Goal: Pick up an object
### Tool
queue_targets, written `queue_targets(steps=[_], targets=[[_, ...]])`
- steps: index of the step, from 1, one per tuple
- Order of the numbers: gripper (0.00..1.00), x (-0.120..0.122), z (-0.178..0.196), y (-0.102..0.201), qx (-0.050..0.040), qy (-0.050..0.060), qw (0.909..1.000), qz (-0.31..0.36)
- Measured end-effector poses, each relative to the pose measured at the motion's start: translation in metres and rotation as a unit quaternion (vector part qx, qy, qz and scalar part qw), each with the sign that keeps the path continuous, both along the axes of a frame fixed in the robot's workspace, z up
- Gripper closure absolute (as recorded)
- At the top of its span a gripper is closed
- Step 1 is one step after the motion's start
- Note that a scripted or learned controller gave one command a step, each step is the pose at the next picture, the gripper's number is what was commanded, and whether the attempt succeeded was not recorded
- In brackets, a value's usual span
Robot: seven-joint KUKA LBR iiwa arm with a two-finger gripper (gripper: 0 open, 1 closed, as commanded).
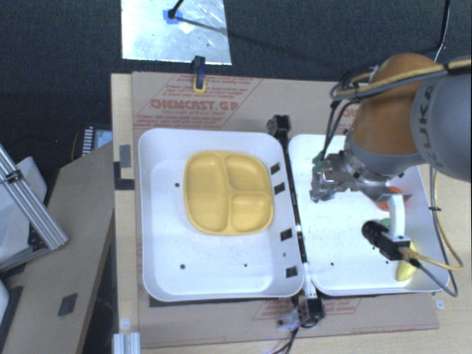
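A yellow divided plate (225,192) lies in the left bin (158,271). My gripper (320,186) hangs over the upper left part of the right bin (339,264), close to the divider between the bins. A small orange and green object (388,200) peeks out from under the wrist at the right side of that bin. Near the bin's front right corner lies a yellow object (404,271), partly covered by the arm's fittings. Nothing is visible under the gripper tip.
The arm's grey and orange body (402,116) covers the back right of the right bin. A cardboard sheet (195,94) lies under both bins. Black clips (284,190) line the seam between the bins.
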State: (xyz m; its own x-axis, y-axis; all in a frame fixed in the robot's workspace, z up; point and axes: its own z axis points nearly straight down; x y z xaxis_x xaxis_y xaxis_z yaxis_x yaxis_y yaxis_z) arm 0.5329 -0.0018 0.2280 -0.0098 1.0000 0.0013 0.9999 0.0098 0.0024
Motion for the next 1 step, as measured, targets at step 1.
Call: queue_targets(steps=[1], targets=[[1.0, 0.0058, 0.0086, 0.0569, 0.0005, 0.0, 1.0, 0.001]])
